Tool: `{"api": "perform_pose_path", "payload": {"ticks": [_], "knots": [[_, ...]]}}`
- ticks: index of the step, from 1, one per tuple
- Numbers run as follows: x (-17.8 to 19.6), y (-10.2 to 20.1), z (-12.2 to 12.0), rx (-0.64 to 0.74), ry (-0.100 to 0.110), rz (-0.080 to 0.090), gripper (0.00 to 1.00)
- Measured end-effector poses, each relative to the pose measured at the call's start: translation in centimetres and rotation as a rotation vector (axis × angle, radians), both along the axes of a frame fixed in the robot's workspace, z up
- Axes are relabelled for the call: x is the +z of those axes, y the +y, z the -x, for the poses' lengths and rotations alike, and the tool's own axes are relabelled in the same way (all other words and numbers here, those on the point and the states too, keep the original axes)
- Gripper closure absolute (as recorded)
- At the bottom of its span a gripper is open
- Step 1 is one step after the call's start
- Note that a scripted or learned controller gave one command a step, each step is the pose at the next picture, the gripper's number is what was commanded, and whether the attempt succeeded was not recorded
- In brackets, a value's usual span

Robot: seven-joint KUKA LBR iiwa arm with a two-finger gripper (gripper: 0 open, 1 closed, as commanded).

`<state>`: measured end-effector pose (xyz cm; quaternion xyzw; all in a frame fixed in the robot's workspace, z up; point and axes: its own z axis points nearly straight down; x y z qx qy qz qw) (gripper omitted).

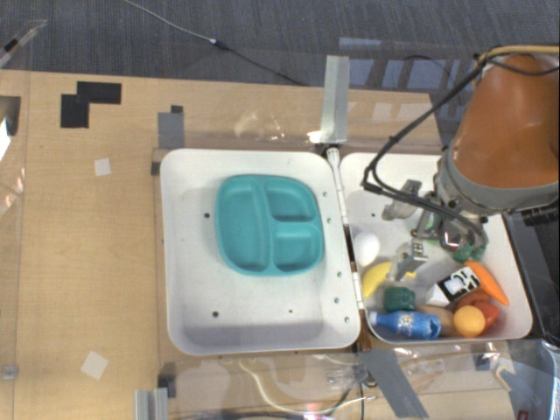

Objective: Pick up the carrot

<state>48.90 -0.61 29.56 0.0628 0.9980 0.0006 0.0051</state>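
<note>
My gripper (409, 261) hangs low in the right bin (394, 169), over the toy pile; whether it's spread or pressed together I can't tell, as the wrist blocks it. The carrot (488, 283) lies to my right by the bin's right wall, just beside an orange ball (470, 321). It's packed in, so likely I need to shift right and come straight down.

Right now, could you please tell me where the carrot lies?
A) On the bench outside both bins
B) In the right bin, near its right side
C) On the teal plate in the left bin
B: the carrot lies among other things in the right bin, close to its right wall.
</note>
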Motion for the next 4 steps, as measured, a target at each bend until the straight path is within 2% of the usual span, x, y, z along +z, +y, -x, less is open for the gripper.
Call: {"api": "perform_pose_path", "payload": {"ticks": [4], "knots": [[0.00, 0.00, 0.00, 0.000, 0.000, 0.000, 0.00]]}}
